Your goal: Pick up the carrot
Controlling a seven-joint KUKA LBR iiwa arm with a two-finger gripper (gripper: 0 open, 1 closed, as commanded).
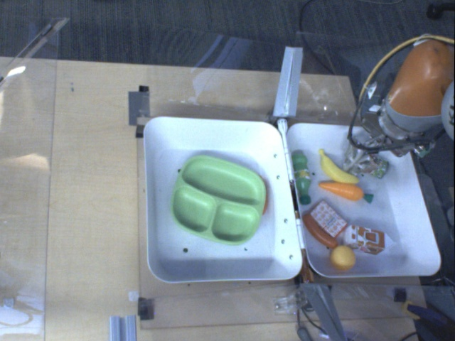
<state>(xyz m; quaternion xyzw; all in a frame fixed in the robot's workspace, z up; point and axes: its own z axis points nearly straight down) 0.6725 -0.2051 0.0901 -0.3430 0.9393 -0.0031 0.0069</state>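
At the bottom of the frame, in the lower part of the right bin (426,258), a yellow lemon (343,257) lies touching a small printed carton (367,239), with a red sausage (319,231) and a patterned box (328,219) just beside them. These sit near the carrot's lower side, so a low or badly aimed descent could nudge them or trap one in the grasp.

The carrot (341,190) lies flat just above them, right of centre in the frame, roughly level across the bin floor. It is orange, tapering to a point at its left end, with a small green stub at the right. It looks smooth and narrow, so I judge it could roll or slip out if pinched off-centre or near the tip.

The main risk is crowding: the banana (334,168) lies just above the carrot, near enough that a finger might land on it or carry it along. A green bottle-like toy (302,178) stands close to the carrot's pointed end, by the wall between the bins.

Further up, at the upper right, the gripper (367,162) hovers over the bin's upper part, above and right of the carrot; whether it is spread or pressed together cannot be told, and nothing is seen in it.

The left bin (160,247) holds a green divided tray (219,198), well apart.
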